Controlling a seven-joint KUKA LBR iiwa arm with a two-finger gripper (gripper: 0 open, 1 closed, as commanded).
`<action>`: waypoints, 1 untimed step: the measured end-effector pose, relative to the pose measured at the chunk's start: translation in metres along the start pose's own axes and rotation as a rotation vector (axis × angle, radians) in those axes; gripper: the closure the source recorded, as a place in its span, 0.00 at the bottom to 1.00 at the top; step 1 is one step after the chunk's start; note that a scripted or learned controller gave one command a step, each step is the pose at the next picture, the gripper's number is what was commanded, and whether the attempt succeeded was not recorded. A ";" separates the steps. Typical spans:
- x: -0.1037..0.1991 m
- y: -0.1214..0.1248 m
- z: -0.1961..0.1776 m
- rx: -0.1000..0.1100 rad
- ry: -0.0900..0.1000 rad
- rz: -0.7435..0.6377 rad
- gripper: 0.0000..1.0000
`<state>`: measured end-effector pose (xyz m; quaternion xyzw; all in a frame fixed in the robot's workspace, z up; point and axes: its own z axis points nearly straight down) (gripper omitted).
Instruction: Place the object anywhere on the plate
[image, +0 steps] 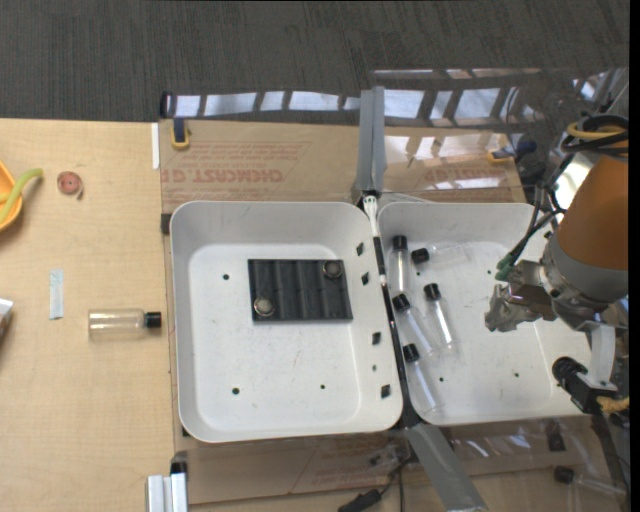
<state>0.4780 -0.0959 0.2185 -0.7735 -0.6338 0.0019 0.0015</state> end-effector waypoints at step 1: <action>-0.030 0.058 -0.029 -0.003 -0.001 0.181 1.00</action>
